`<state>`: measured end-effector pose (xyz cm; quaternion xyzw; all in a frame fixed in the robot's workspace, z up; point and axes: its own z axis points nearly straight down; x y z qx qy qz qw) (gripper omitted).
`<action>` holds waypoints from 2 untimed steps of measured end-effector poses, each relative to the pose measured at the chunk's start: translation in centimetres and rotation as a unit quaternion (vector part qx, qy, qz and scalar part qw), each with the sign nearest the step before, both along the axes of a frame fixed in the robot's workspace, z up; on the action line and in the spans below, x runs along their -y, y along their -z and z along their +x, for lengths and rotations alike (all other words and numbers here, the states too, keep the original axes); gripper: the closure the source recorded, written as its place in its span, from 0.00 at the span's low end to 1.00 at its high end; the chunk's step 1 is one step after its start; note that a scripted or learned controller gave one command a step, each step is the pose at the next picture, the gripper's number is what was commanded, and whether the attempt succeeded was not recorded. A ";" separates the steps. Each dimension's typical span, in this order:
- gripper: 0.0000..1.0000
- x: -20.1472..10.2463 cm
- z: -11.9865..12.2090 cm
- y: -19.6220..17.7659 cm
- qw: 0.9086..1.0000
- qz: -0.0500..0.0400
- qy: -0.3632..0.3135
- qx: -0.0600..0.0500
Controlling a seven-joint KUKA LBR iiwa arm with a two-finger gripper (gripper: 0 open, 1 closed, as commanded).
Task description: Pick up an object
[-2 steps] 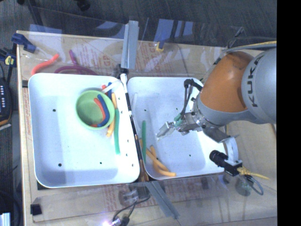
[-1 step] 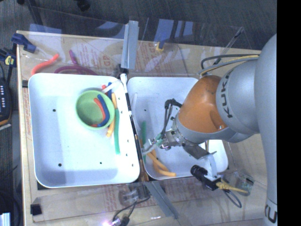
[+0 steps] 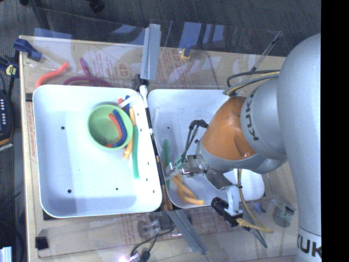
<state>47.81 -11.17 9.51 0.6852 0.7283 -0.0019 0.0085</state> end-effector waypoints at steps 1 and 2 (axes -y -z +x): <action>1.00 -0.6 0.1 -0.9 1.000 0.006 -0.007 -0.004; 1.00 -0.4 6.9 -12.2 0.999 0.007 -0.044 -0.006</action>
